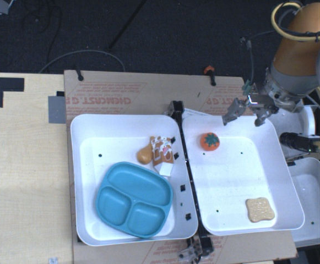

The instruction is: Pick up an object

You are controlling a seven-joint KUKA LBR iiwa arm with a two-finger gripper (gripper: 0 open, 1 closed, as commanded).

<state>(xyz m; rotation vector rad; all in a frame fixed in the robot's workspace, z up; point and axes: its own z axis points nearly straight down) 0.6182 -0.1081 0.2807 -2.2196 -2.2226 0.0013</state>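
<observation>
Nearest, a tan biscuit-like piece (259, 209) lies in the right bin (292, 202) close to its front rim; a red tomato-like toy (209, 141) sits farther back with bare floor around it, probably the easiest pick; in the left bin (82, 164), a blue tray (133, 198) crowds 2 small items; farthest, the gripper (247, 112) hovers over the rear rim, fingers spread, holding nothing.

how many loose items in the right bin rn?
2: an orange-red tomato-like toy near the back left of the right bin, and a tan bread-like piece near its front right corner. Nothing looks hidden.
</observation>
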